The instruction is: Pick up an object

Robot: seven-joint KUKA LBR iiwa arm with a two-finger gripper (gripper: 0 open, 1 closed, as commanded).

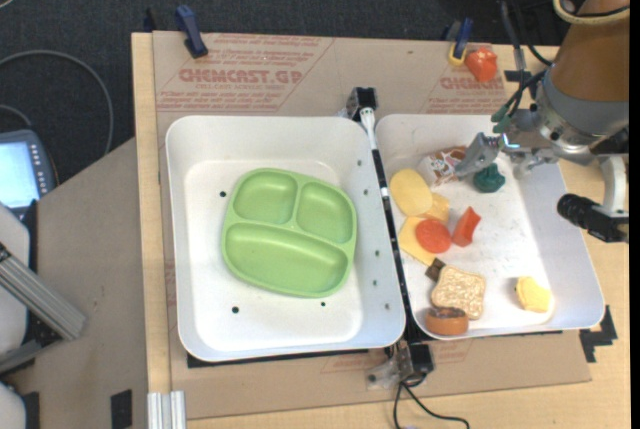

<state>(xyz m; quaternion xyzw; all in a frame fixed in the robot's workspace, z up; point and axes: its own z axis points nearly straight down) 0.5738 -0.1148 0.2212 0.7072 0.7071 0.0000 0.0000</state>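
Dark green toy [489,180] lies in the right bin [575,262], near its far edge, with the gripper [487,155] low over it; whether the fingers are spread or closed, I cannot tell. Nothing looks lifted yet, so the grasp and the raise are both left, by my judgement. Room is tight there: the far rim is just behind, a small wrapped item [443,163] sits just beside. The red block [466,226] and toast [459,291] are well apart nearer the front. The left bin [190,217] holds a green plate [289,232].
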